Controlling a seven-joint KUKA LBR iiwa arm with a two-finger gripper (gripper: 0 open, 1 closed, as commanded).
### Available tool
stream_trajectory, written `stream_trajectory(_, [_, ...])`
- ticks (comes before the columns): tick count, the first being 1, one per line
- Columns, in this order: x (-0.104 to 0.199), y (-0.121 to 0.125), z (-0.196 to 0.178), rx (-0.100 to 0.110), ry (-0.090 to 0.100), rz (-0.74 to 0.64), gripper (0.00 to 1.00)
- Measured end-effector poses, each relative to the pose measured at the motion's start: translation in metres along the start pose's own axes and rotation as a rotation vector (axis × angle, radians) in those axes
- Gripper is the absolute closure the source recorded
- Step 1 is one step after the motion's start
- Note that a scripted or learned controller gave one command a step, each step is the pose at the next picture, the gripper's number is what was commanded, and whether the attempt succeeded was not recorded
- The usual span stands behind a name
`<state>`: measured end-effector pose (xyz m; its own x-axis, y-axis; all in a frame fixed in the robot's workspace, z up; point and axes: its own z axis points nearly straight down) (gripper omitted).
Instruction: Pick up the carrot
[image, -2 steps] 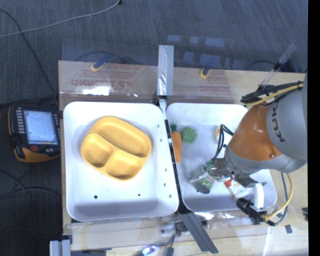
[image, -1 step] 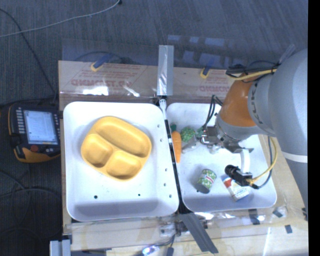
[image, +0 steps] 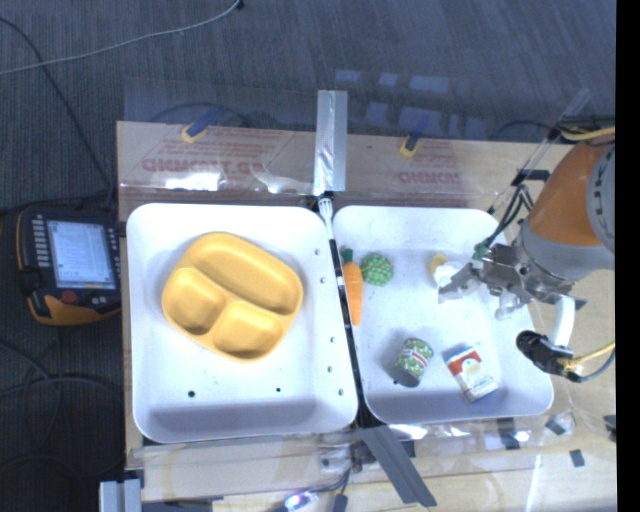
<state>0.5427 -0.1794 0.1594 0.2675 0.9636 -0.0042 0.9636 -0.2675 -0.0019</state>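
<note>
Camera view | carrot (image: 352, 290) at right bin's (image: 400, 225) left wall | claw (image: 462, 283) apart

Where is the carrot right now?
The carrot lies in the right bin, against its left wall beside the divider, just left of the green ball and well away from the claw.

orange carrot (image: 352, 289), yellow plate (image: 232, 295)

Single fixed camera, mounted above the worktop (image: 230, 150), looks down at a slant from moderate height, framing both white bins (image: 240, 410) side by side, with the arm (image: 570, 215) entering at frame right.
</note>
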Motion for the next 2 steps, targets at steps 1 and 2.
stream_trajectory(1, [0.0696,0.0033,0.0691,-0.01,0.001,0.121,0.0])
stream_trajectory(2, [0.0711,0.0041,0.0591,-0.012,0.002,0.119,1.0])
